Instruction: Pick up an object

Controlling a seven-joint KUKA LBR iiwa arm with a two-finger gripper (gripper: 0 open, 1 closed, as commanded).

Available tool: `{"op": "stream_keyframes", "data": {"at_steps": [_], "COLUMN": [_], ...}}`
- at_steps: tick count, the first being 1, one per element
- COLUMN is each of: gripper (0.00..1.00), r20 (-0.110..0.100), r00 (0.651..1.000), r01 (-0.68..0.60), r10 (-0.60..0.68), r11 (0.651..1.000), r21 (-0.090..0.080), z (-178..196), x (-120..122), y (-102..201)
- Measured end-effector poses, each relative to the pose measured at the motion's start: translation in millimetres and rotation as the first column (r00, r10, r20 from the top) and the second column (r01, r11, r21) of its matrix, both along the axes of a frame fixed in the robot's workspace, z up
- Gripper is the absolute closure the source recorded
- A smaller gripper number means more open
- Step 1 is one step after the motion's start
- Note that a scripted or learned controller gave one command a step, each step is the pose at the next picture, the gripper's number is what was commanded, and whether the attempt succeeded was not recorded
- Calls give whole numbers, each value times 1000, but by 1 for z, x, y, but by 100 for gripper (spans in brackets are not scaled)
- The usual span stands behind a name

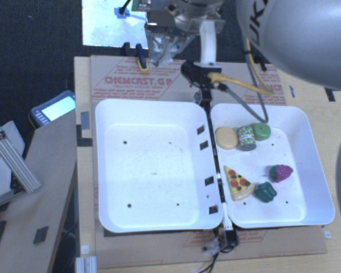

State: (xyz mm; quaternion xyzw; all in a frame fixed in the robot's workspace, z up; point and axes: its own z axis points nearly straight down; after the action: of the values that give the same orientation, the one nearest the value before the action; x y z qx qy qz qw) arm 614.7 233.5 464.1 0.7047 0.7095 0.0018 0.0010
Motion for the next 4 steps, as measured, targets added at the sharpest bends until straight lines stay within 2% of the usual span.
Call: {"op": "stream_keyframes", "data": {"at_steps": [1,2,3,4], "gripper": [100,100,100,100], "r20": [6,-20,7,-19], "r00": [1000,1000,1000,1000], "r01": [8,3,2,6], "r10": [-8,-3,-2,-6], "r11": [1000,1000,1000,1000], "r21": [1,-5,3,-6], "z": [62,-107,-8,-169], "x": [56,34,55,23], "y": [-16,1,1,-1]}}
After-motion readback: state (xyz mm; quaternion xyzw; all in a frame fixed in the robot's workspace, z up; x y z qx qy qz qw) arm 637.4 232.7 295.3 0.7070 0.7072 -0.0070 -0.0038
